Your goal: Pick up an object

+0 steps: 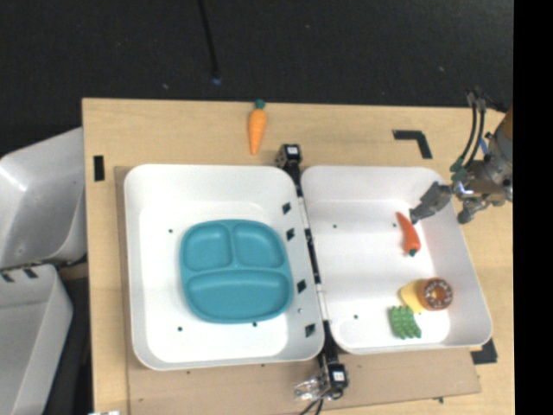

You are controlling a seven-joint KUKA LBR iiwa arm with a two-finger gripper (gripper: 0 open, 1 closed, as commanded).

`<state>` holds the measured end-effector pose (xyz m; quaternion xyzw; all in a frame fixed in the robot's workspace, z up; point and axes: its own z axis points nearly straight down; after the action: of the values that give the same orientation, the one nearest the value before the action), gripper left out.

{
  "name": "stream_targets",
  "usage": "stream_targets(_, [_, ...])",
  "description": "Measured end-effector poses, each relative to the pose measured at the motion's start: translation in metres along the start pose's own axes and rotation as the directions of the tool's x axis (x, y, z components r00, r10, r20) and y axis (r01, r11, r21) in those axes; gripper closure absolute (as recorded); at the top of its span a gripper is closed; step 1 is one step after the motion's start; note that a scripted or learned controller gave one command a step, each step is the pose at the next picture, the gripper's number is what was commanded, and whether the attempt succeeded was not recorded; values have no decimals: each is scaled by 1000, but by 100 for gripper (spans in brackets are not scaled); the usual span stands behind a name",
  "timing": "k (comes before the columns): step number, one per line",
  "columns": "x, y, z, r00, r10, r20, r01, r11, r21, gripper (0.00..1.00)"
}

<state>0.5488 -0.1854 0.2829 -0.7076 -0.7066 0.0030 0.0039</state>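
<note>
Arm reaches in at the frame's right edge, tool angled down-left over the right bin. Fingers spread, gripping nothing, one tip just above the red pepper.

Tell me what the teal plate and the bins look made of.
Plate: likely moulded plastic, matte teal, with three pressed compartments and rounded edges. Bins: likely thin plastic, smooth white with a slight sheen and rounded corners; could be coated metal.

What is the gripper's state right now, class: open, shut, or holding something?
Gripper: open above the right bin, just beside the red pepper, holding nothing.
</note>
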Motion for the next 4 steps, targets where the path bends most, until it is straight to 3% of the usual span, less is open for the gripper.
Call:
stream_targets(1, [0,2,-6,1000,-3,3,3,1000,-11,0])
stream_targets(3, [10,15,88,1000,-1,2,1,1000,-6,0])
stream_targets(4, [0,10,137,1000,0,3,1,1000,-7,0])
